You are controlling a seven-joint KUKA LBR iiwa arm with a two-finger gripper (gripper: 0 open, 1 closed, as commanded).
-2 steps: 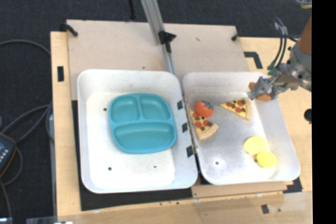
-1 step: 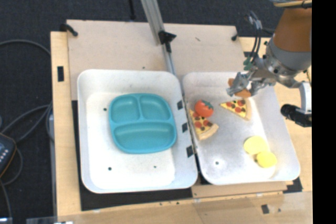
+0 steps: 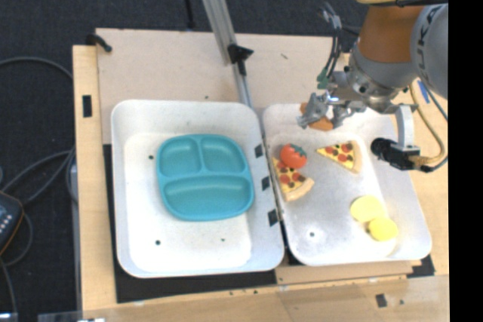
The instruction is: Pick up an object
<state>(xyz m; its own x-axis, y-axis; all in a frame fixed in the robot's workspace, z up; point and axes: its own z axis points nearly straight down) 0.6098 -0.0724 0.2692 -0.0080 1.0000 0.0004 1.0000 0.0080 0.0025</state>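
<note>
The arm reaches in from the right over the counter [image 3: 173, 64], its end effector [image 3: 326, 108] at the far edge of the right bin [image 3: 411, 237]. An orange piece of toy food [image 3: 322, 123] sits right at its fingertips, and the fingers appear closed on it, though the small size of the piece makes the grip hard to confirm fully. Below it in the same bin lie a pizza slice [image 3: 341, 155], a tomato [image 3: 293, 156] touching a second pizza slice [image 3: 293, 182] near the bin's left wall, and two yellow round pieces [image 3: 374, 218] close together toward the near right corner. The left bin [image 3: 136, 237] holds a teal divided plate [image 3: 204, 176] lying flat near its middle. A metal rail [image 3: 215, 4] slants down from the top to the gap between the two bins.
</note>
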